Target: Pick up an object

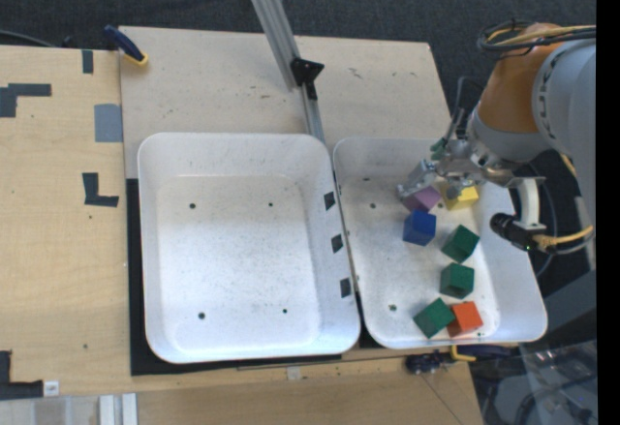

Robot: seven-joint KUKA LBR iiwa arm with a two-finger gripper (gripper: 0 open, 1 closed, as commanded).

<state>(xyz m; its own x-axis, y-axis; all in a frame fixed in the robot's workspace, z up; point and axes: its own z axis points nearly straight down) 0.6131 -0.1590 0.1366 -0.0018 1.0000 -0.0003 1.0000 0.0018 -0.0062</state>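
Camera view has us looking down on our gripper (433, 179), low in the right bin (387, 162) at the far end of the block cluster. We cannot tell whether it is spread or pressed together; its tip merges with the blocks beneath it. The purple block (423, 199) sits right under it, with the yellow block (464, 194) just beside on the arm's side, and we see nothing clearly pinched. We judge this the closing-in step, with the grasp not yet proven. Next we need a firm close on one block alone, then a straight lift, since the yellow one may get nudged or wedged in.

The purple block looks roughly cubic, turned slightly against the bin's walls, with no real long axis. Nearer the camera lie the blue block (419, 227), two green blocks (461, 243) (457, 279), another green block (435, 318) and the orange block (466, 317). The left bin (155, 157) stands alongside
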